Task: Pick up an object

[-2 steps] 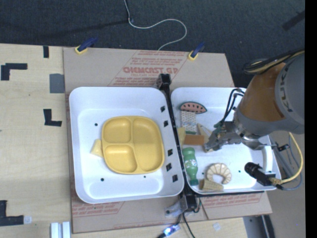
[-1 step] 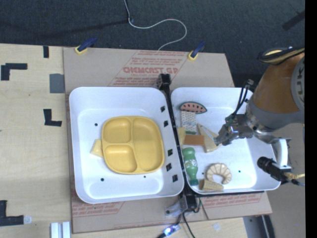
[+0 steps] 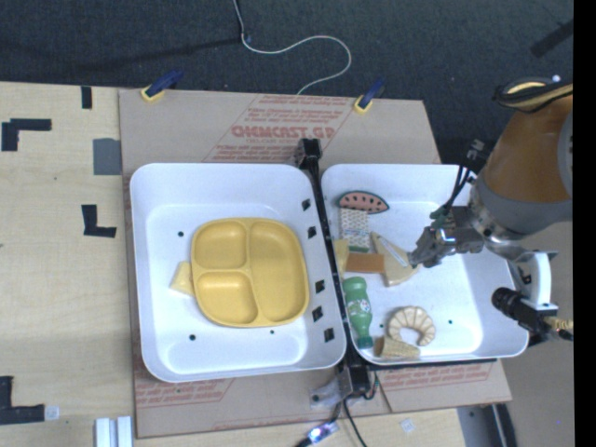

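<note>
- Over the right bin [image 3: 484, 343]: jaws [image 3: 426, 250], state indiscernible, just beside the tan wedge [image 3: 396, 264].
- Green bottle [image 3: 358, 310], croissant [image 3: 413, 325]: nearer the front, apart.

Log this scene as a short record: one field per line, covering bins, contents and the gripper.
left bin: holds a yellow divided plate
right bin: holds a watermelon slice, a green bottle, a croissant and small flat pieces near the divider
gripper: low over the right bin, beside a pale wedge
grasp: nothing visibly between the fingers
</note>
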`<state>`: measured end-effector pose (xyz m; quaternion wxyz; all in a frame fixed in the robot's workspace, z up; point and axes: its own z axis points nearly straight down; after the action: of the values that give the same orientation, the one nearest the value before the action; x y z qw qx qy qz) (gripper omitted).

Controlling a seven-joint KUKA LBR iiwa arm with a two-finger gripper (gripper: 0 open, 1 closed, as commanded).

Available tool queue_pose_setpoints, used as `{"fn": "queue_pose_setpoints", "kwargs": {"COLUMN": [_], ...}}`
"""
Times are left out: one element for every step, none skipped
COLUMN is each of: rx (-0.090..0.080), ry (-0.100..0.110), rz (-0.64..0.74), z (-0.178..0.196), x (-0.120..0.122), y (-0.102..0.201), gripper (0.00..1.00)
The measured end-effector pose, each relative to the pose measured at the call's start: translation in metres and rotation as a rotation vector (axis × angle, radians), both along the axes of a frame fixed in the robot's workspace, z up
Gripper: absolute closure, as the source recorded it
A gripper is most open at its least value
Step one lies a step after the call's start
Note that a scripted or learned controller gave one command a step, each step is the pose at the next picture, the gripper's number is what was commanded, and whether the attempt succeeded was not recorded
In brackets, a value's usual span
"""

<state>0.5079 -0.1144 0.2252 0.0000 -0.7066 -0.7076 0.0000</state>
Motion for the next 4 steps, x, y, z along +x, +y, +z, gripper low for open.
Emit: {"fn": "queue_pose_setpoints", "kwargs": {"rx": [0.002,0.001,0.001,0.0], "ry": [0.002,0.002,-0.001,0.002], "rz": [0.005,0.005,0.006,0.004], "z": [-0.006,-0.013,0.002,-0.01], "x": [0.016,0.041,0.073,0.091], "y": [0.045,0.085,0.129,0.168], "gripper": [1.0,1.0,1.0,1.0]}}
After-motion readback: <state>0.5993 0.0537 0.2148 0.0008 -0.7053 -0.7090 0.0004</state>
